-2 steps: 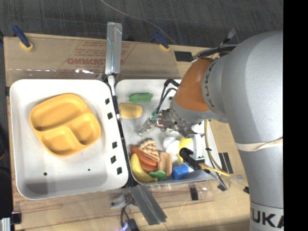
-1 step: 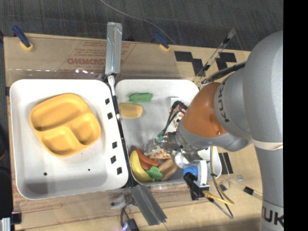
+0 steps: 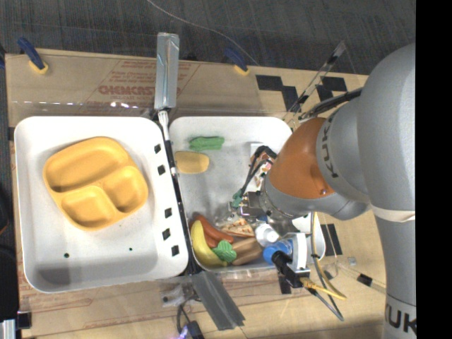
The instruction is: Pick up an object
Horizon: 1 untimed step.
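The right bin (image 3: pixel 226 129) holds a green toy (image 3: pixel 205 143) near its back wall and a tan bread-like piece (image 3: pixel 191 162) beside the divider. At its front lies a heap: a yellow banana (image 3: pixel 200 246), a red piece (image 3: pixel 214 228), a small green piece (image 3: pixel 225 250) and a brown piece (image 3: pixel 244 249). My arm, with its orange band (image 3: pixel 300 168), hangs low over the bin's right half. The gripper (image 3: pixel 247 207) points down just above the heap, and the wrist hides its fingertips. Nothing can be seen held.
The left bin (image 3: pixel 28 189) holds a yellow divided tray (image 3: pixel 95 181). A divider with black clips (image 3: pixel 168 189) separates the bins. Cables and a blue part (image 3: pixel 279 249) hang from the wrist at the right bin's front right corner. Cardboard edges the bench behind.
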### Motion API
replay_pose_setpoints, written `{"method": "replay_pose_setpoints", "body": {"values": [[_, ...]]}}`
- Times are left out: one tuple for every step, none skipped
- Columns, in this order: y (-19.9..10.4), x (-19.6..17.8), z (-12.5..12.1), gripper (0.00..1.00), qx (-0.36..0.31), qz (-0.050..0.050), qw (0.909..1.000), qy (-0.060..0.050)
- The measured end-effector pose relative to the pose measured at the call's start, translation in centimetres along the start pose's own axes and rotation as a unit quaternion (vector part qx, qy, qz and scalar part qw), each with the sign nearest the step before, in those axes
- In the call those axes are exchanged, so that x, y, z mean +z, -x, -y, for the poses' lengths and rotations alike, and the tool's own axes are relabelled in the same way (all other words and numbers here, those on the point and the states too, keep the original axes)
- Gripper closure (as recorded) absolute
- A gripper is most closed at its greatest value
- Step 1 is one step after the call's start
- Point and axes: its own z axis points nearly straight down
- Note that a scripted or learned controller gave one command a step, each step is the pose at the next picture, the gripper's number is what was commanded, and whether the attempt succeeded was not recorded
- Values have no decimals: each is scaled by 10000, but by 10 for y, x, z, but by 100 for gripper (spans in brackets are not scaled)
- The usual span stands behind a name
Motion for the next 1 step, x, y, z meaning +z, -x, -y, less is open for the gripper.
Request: {"method": "replay_pose_setpoints", "body": {"values": [[-52, -92, -59, 100, 821, -5, 9966, 15]]}}
